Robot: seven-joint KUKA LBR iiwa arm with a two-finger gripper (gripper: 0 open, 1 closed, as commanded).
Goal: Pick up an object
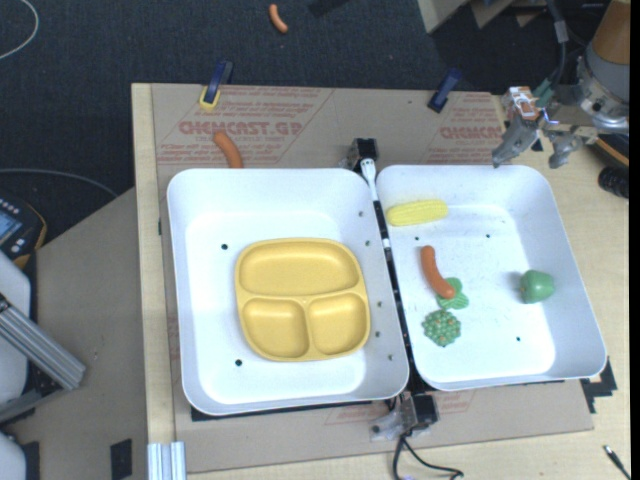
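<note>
In the right bin (560, 218) lay a corn cob (417, 212), a sausage (433, 269) touching a small green piece (451, 290), broccoli (442, 327) just below, and a green ball (537, 285) well apart. The gripper (535, 146) hovered beyond the bin's far corner — fingers spread, grasping nothing. The left bin (195, 268) held a yellow divided plate (302, 299).

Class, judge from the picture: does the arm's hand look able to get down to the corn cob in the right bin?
Probably yes. The hand hangs above the right bin's far edge, and the corn cob lies uncovered with bare floor around it.
</note>
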